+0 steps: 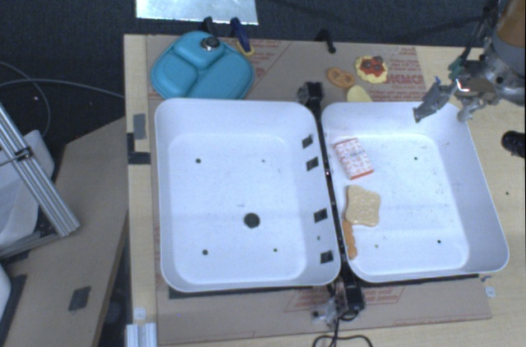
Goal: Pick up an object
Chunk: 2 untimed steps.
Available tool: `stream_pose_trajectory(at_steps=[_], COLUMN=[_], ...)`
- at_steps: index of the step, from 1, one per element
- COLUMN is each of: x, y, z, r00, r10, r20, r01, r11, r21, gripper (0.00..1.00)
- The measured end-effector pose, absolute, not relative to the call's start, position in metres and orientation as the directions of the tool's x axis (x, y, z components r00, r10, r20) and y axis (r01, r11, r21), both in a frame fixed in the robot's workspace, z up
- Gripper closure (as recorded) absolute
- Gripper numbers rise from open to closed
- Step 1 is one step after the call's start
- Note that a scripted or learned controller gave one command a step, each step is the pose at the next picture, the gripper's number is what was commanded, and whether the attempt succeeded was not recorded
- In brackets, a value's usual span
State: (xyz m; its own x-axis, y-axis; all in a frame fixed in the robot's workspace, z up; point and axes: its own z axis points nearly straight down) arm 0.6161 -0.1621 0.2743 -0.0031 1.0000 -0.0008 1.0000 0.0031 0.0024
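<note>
The right bin [460, 197] holds a small red-and-white packet [352, 157] near its left wall. Below the packet lies a tan toast-shaped piece [362, 206], and a thin tan stick [349, 239] rests against the left wall. My gripper [448, 101] hangs at the bin's far right corner, above the rim, well away from these objects. Its two fingers stand spread apart with nothing between them.
The left bin [238, 189] has a dark round spot [251, 219] on its floor. Behind the bins lie a teal divided tray [202, 67], a small pizza toy [371, 68], a tan cookie [339, 77] and a yellow piece [358, 94].
</note>
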Motion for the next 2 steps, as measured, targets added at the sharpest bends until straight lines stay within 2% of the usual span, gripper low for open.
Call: stream_pose_trajectory(at_steps=[1, 2], x=[0.479, 0.49], y=[-0.204, -0.115], z=[0.183, 0.084], r00=[0.009, -0.006], r10=[1.0, 1.0], r20=[0.003, -0.006], r01=[1.0, 1.0], r11=[-0.009, 0.006], r21=[-0.015, 0.013], gripper=[0.0, 0.0])
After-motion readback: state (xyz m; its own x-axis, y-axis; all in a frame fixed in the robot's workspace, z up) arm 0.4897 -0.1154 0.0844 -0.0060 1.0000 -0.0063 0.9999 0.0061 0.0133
